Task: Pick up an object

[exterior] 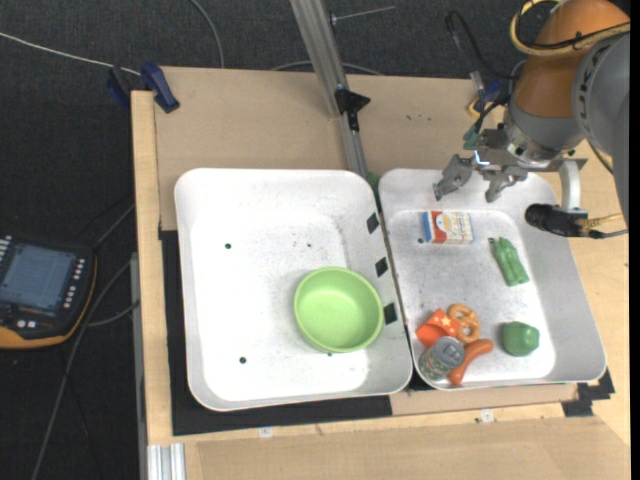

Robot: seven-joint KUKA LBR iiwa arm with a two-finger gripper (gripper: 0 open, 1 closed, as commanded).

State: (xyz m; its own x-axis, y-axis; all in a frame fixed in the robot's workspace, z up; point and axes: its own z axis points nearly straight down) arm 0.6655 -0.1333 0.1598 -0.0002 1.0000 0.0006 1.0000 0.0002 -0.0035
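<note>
Carton [444,228] in right bin [570,298], just below spread, empty jaws of gripper [478,182]

Below the gripper [477,180], a printed paper-like carton [444,228] looks matt. The white bins [205,268] seem smooth plastic, finely speckled. Down-left, the green bowl [338,309] is smooth plastic. The bench [250,118] is matt wood.

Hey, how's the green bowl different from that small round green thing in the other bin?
The bowl is pale lime green; the round thing is darker green. The bowl is much bigger across. The bowl is hollow and sits open side up, while the round thing looks solid. The bowl lies in the left bin, the round thing in the right bin. Both are green and round.
</note>
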